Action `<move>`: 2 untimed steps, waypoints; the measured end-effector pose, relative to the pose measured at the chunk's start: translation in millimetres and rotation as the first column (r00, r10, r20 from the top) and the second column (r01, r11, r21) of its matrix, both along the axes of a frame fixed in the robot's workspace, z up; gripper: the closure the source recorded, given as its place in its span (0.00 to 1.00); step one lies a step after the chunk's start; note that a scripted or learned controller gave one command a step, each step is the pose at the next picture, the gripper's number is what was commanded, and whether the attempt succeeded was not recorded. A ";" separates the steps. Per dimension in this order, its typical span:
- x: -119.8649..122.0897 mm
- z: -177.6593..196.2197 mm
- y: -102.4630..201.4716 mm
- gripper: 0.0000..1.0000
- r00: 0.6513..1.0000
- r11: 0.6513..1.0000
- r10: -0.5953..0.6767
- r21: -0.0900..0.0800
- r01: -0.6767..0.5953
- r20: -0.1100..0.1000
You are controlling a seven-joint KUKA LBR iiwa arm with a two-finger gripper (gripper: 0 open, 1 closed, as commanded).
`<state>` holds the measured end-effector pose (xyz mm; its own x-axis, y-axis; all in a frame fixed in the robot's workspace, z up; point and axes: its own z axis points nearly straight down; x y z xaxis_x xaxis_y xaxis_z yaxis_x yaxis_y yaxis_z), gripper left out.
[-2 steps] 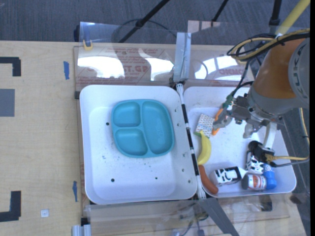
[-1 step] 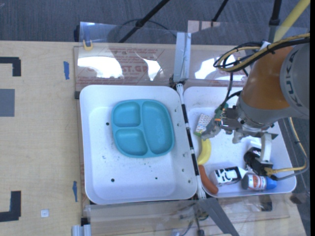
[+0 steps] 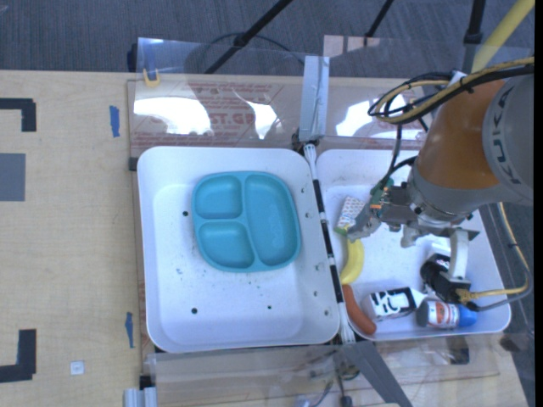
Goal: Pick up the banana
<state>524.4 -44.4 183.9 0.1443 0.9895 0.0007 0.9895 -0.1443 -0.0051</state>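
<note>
The yellow curved banana (image 3: 352,259) lies in the right white plastic bin (image 3: 492,308), close against that bin's left wall, about midway along it. The grey two-finger gripper (image 3: 383,219) hangs over the bin's middle, just to the right of the banana's upper end; whether it touches the fruit cannot be told, nor how its parts are set. A reddish-brown sausage-shaped toy (image 3: 359,309) lies at the bin's near-left corner, with a black-and-white box (image 3: 394,303) and a small white bottle with a red band (image 3: 443,314) along the near edge. A teal three-compartment plate (image 3: 247,220) sits centred in the left white bin (image 3: 161,295).
</note>
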 end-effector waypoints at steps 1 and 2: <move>30.1 -96.4 -50.3 0.00 0.993 0.993 0.117 -0.002 -0.117 0.010; 31.2 -85.4 -51.1 1.00 0.993 0.994 0.113 -0.004 -0.113 0.015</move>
